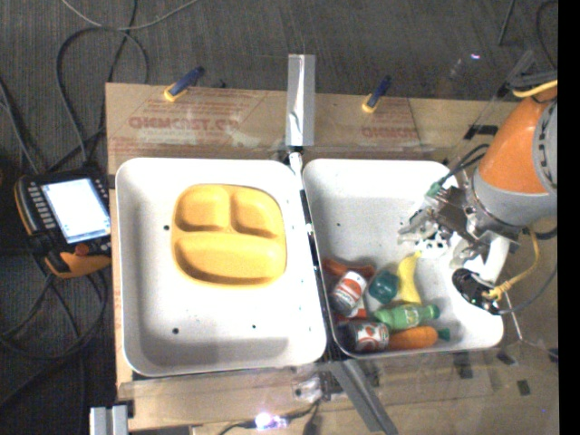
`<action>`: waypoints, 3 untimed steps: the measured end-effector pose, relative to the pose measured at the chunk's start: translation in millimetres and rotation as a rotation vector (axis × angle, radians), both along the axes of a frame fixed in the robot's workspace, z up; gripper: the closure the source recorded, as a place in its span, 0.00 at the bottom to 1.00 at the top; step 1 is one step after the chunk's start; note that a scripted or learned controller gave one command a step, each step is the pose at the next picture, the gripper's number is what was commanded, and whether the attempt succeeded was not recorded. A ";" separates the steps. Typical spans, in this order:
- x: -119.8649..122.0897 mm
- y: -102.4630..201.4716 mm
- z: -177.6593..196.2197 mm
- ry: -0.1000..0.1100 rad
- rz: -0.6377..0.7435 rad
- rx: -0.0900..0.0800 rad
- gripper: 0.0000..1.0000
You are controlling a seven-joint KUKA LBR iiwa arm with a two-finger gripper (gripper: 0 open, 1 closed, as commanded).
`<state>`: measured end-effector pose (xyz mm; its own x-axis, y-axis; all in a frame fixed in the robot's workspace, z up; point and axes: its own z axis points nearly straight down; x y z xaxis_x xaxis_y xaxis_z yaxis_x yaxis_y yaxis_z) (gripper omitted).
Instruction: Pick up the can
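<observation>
We are in a robot lab. We see a big grey and orange robot arm point(518, 166) over two white bins point(217, 352) on a cardboard-topped bench point(208, 120). Black cables point(86, 39) snake over the grey carpet, and a control pad point(65, 214) with a lit screen lies past the bench's left edge.

Slanted overhead view of both bins point(145, 333)

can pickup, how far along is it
Nothing looks done yet: a red and white can lies among the toy food in the right bin, with a second can near the front wall. In hand: the claw hovers over that bin, apart from both. Left: descend, grip, lift.
</observation>
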<state>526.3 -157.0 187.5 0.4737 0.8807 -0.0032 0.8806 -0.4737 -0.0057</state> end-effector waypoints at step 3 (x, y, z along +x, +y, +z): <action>84.6 49.0 -27.4 0.001 -0.180 -0.006 0.00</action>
